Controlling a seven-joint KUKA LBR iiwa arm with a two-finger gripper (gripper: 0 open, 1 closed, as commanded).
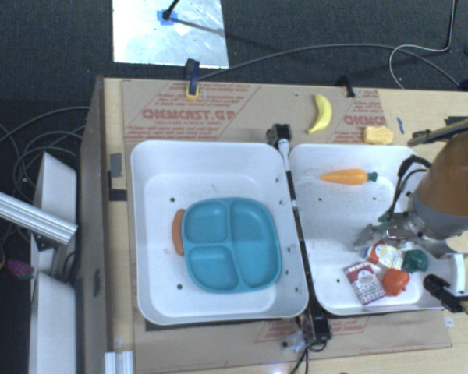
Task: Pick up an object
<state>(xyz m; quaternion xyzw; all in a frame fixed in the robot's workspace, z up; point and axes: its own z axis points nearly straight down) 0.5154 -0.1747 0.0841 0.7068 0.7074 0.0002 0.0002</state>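
While hovering, hand (386, 236): sitting low over right bin (327, 287); finger state unreadable.
Nearest item: small red-white packet (364, 281), looking light, crushable; grasping across edges.

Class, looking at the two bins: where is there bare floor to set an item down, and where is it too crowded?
Free: the right bin floor between the toy carrot and the gripper. Crowded: its lower right corner, and the left bin, mostly covered by the blue divided plate.
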